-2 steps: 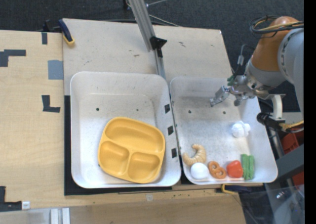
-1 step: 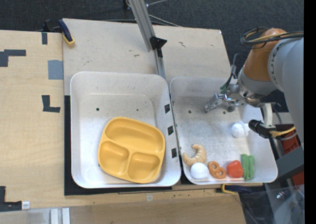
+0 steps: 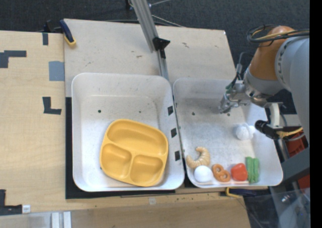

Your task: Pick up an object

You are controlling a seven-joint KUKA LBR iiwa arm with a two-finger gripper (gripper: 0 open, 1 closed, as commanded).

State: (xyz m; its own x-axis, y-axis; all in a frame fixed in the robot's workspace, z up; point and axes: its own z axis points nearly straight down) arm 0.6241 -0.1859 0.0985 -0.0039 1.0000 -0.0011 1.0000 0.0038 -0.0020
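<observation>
The gripper [image 3: 225,107] hangs over the right bin's [image 3: 211,131] upper part; whether it is clenched or released I cannot tell. The nearest object, a white ball [image 3: 244,132], lies just below-right of it; croissant [image 3: 199,157], egg [image 3: 203,173], pretzel [image 3: 221,172] and red-green vegetables [image 3: 246,170] line the bottom edge. Nothing blocks the way.

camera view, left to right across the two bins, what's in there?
yellow divided tray → croissant → white egg → pretzel → red piece → green piece. The gripper and the small white lump sit farther back in the right bin.
</observation>
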